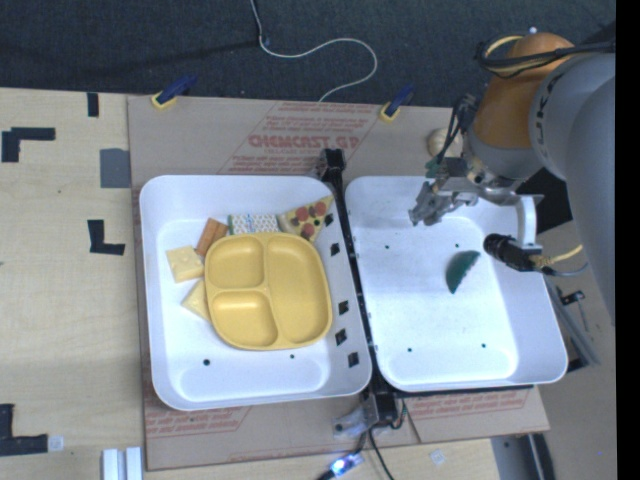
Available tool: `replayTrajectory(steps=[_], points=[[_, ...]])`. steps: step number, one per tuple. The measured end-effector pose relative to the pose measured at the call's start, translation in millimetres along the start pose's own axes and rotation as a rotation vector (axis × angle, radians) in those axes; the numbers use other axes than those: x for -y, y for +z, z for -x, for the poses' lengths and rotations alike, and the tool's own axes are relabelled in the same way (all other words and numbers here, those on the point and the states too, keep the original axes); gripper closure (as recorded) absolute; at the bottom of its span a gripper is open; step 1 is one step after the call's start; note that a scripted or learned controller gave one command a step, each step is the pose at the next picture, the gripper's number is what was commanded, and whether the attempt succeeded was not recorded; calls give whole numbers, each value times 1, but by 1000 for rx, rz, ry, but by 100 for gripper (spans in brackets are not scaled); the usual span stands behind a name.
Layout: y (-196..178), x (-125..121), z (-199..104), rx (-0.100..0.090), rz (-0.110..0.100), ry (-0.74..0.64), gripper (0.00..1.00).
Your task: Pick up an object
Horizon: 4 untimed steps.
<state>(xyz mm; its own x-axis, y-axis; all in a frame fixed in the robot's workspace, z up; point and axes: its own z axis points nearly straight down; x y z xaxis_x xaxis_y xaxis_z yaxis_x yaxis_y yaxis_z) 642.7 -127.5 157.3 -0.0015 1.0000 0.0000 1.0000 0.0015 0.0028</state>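
Green is the colour of the likeliest thing to pick: a small dark-green object [462, 268], flat and leaf-shaped, lying alone on the floor of the right bin [420, 323]. It sits below and a little to the right of the fingers, near them but not touching. It looks thin, light and probably soft, so it may slide or fold under a pinch; my judgement is that the best hold is across its narrow width at the broader upper end, with the fingers coming straight down onto the bin floor.

The gripper [430, 208] hangs over the upper part of the same bin, close to the back wall, its fingers pointing down; whether they stand wide or narrow I cannot tell at this size, and nothing shows between them.

Further off, to the left of the fingers across the divider, the left bin [165, 358] holds a yellow divided plate [268, 290] with 3 compartments, and several small tan and patterned pieces [200, 248] crowd around its upper and left edges
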Motion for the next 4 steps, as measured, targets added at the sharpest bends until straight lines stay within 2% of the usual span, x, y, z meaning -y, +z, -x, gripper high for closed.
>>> replayTrajectory(steps=[1, 2, 3, 4], points=[[-54, -12, -1, 1, 2, -1, 100], [-68, -12, -2, 0, -3, 0, 100], [-57, 20, -41, -1, -7, -2, 100], [-64, 50, -72, 0, -6, -1, 100]])
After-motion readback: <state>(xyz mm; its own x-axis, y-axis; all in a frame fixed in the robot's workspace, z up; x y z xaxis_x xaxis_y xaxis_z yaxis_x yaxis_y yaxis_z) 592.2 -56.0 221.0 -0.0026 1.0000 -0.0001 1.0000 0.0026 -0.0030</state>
